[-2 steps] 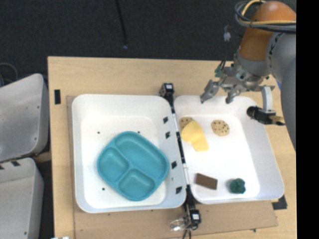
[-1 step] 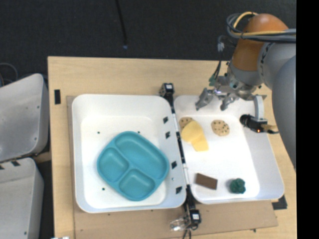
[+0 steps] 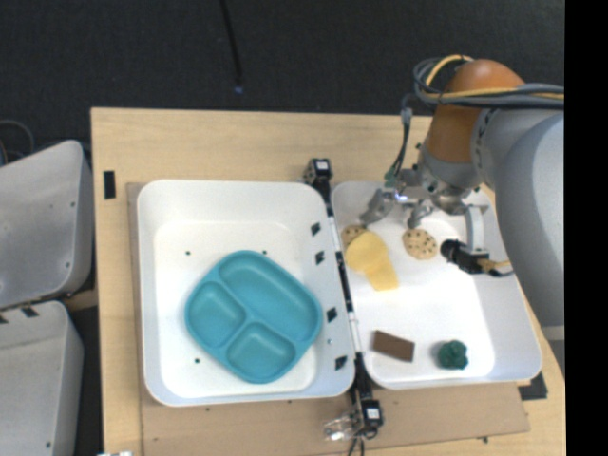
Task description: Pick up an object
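Evidently a released gripper (image 3: 397, 213) at the far end of the right bin (image 3: 521, 345), fingers spread, nothing between them. Hangs close to that bin's far rim, nearer the wall shared with the left bin (image 3: 144, 255) than the outer wall.

Just below the gripper, toward the view's bottom and under the right-hand finger, a round speckled cookie (image 3: 419, 244), seemingly clear of both fingertips, though hard to judge from this slant. Below the gripper and toward the view's left, a yellow lump (image 3: 372, 261), hard by the shared wall. Tucked against the lump's upper edge, a small brown disc (image 3: 352, 235), perhaps a second cookie, partly hidden.

Well below the gripper, near the right bin's front rim, a dark brown block (image 3: 392, 347) and a green ball (image 3: 452, 353), side by side but apart. Bare white floor between these two and the cookie and lump: the widest open stretch in that bin.

Far to the view's left of the gripper, beyond the shared wall, a blue divided tray (image 3: 252, 316) lying flat in the left bin, clear of every wall, with most room along the far side. Pale wooden surface (image 3: 218, 141) bare beyond both far rims.
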### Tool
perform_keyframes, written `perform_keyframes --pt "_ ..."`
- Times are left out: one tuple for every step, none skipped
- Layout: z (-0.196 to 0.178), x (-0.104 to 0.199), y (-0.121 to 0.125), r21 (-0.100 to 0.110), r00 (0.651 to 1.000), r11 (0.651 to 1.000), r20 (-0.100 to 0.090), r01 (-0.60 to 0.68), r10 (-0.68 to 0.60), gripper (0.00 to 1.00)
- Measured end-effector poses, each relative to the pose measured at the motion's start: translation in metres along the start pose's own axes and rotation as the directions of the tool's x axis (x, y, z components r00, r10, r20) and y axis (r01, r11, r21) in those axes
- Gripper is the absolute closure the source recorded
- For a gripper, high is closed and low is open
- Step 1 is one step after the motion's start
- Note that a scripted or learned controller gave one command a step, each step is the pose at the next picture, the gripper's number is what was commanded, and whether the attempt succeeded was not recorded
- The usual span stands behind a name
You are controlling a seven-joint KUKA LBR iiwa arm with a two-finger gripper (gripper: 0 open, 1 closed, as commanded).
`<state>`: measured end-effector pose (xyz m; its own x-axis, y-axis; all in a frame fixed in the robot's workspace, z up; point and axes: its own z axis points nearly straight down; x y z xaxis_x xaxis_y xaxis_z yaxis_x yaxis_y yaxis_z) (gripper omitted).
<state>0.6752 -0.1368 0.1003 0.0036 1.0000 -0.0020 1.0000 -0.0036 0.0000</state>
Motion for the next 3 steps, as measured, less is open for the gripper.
perform_keyframes --pt "-0.016 -0.001 0.002 -0.009 1.000 1.000 0.001 0.000 0.000 1.00" --pt "-0.080 0.003 0.004 -0.008 1.000 1.000 -0.001 0.006 -0.006 1.00" --pt "-0.144 -0.003 0.009 -0.009 1.000 1.000 0.000 0.007 -0.007 1.00"
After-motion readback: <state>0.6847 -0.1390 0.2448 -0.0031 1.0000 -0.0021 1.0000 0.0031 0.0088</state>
